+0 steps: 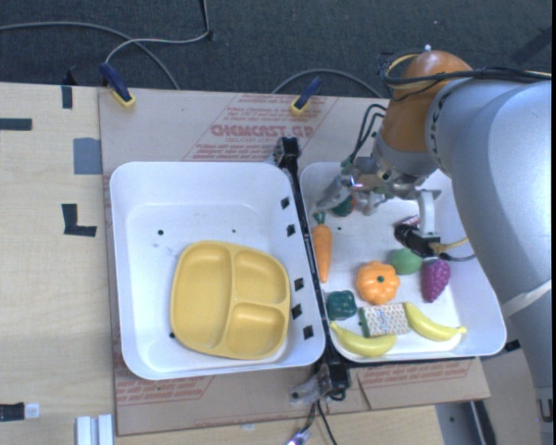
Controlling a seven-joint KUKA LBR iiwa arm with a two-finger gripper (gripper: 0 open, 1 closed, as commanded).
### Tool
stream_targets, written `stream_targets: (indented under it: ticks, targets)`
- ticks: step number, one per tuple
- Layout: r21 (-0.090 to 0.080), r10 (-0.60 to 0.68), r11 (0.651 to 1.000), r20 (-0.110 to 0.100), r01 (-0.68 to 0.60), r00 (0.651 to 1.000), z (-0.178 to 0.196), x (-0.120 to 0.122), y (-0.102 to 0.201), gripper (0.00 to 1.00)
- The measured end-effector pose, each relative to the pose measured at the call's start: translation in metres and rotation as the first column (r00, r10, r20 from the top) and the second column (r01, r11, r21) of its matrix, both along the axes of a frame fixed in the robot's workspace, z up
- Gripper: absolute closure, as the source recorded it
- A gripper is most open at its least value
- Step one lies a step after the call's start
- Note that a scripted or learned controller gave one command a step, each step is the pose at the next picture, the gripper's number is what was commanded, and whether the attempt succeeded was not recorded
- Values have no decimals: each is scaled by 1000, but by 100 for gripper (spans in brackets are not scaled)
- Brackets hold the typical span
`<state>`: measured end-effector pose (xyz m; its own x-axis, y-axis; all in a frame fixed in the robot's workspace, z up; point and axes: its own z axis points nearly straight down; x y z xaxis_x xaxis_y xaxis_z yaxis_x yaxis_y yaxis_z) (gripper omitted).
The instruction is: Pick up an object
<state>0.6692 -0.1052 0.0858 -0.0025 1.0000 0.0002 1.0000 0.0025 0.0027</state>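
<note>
My gripper [350, 193] hangs low over the far left part of the right bin [482, 315], just above and to the right of the top of an orange carrot [322, 252] that lies along the bin's left wall. A small dark green bit shows right under the gripper. Nearer the front lie an orange pumpkin [378, 283], a green round piece [408, 261], purple grapes [435, 279], a teal piece [340, 304], a speckled block [385, 320] and two yellow bananas [363, 343] [434, 324]. The wrist hides whatever lies between the gripper's tips.
The left bin [130, 202] holds a yellow divided plate [230, 298]. Black clips [287, 151] join the two bins along their shared wall. The grey arm [500, 174] covers the right bin's far right side. Cardboard and cables lie beyond the bins.
</note>
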Motion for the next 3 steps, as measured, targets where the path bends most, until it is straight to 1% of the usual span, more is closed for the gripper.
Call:
stream_targets:
  ticks: [1,2,3]
  targets:
    - [-1,-1,1000,-1,1,1000,0,0,10,0]
    - [-1,0,1000,-1,0,1000,0,0,-3,0]
    - [-2,-1,1000,0,1,1000,0,0,3,0]
